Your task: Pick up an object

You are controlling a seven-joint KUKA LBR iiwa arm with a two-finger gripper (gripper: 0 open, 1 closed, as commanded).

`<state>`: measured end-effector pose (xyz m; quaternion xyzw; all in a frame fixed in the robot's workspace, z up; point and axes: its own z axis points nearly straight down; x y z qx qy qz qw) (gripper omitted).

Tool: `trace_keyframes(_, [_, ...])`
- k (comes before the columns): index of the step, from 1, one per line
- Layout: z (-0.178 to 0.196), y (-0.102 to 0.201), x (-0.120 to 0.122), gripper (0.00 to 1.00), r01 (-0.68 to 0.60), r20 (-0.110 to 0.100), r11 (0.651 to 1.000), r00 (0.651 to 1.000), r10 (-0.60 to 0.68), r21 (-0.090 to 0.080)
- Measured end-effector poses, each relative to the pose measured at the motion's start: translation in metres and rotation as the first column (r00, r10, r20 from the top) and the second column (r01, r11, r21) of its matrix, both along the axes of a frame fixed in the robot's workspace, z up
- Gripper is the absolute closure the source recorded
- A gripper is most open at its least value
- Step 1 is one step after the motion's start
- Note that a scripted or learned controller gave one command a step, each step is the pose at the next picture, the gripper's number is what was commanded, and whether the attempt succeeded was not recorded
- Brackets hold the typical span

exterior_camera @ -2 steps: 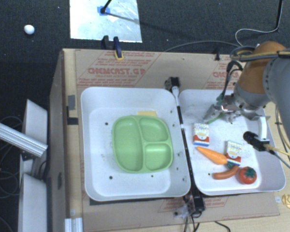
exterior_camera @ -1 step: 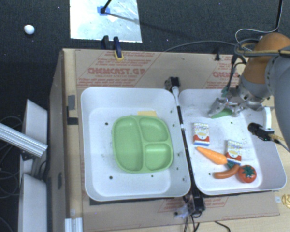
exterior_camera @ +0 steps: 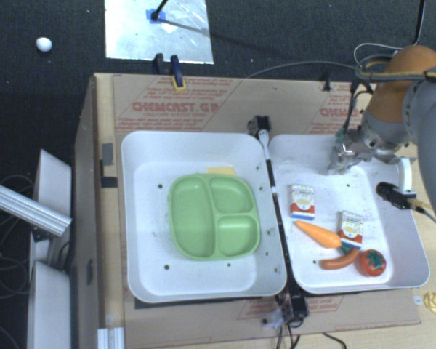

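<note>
The right bin holds a small white and red carton, a second carton like it, an orange carrot, a brown sausage and a red tomato. My gripper hangs over the bin's back part, near its far rim. It is above and to the right of the first carton, apart from every object. Nothing shows between its tips.
The left bin bears a green divided plate with a flat yellow piece just behind it. A ridge separates the two bins. The grey arm with its orange band fills the upper right.
</note>
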<state>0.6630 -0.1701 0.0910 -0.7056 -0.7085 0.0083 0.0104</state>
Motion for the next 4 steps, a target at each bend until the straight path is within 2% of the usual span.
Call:
trace_keyframes(1, [0.000,0.001,0.000,0.00,0.000,-0.001,1.000,1.000,0.000,0.002])
trace_keyframes(2, [-0.004,-0.027,0.004,0.00,0.000,-0.005,1.000,1.000,0.000,0.026])
trace_keyframes(3, [-0.004,-0.027,0.005,0.00,-0.003,0.001,1.000,1.000,0.003,0.022])
trace_keyframes(4, [-0.006,0.003,0.006,0.00,-0.001,0.030,1.000,1.000,0.001,-0.003])
